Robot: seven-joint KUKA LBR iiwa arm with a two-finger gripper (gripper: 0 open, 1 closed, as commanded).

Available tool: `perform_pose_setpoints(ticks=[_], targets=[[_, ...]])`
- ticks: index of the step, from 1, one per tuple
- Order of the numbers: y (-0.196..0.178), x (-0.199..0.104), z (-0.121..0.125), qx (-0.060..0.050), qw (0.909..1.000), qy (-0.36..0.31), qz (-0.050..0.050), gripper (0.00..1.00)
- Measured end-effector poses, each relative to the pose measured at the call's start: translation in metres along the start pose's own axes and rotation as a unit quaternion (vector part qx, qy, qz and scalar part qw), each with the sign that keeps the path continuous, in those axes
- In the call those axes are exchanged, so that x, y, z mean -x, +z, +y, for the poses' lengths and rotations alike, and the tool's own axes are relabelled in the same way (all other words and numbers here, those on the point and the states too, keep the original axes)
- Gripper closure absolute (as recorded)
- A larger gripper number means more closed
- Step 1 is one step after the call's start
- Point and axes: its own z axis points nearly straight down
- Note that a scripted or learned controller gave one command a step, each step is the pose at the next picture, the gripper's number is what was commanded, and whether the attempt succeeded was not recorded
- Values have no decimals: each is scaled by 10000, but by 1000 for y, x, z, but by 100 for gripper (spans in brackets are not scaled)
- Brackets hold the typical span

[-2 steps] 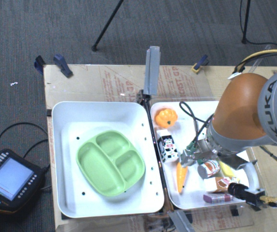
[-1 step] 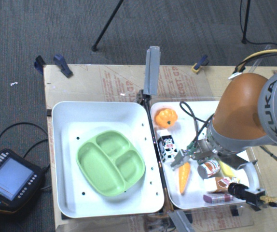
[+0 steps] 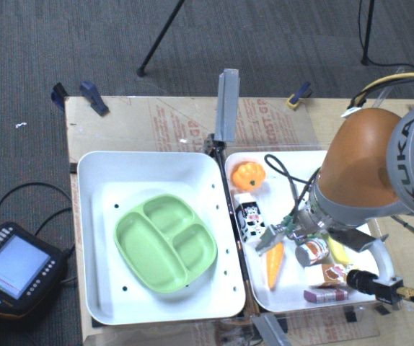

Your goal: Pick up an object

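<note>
My gripper hangs low over the right bin, at the end of the grey arm with its orange band. Its tip is just above the top end of an orange carrot and right beside a black-and-white patterned box. A small orange pumpkin lies at the bin's back left. Under the wrist are a silver can and a yellow banana. Nothing can be seen held.
The left bin holds a green divided plate. Near the right bin's front edge are a red-brown packet and a pink box. A grey post stands behind the divide. Cables trail beside the wrist.
</note>
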Motion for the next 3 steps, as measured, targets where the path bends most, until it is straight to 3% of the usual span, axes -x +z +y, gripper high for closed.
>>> perform_pose_setpoints(ticks=[1,2,3], targets=[[35,41,-6,1,9999,-117,6,0],[-17,38,-11,15,9927,-1203,-4,0],[80,57,-18,4,9903,-1387,8,0]])
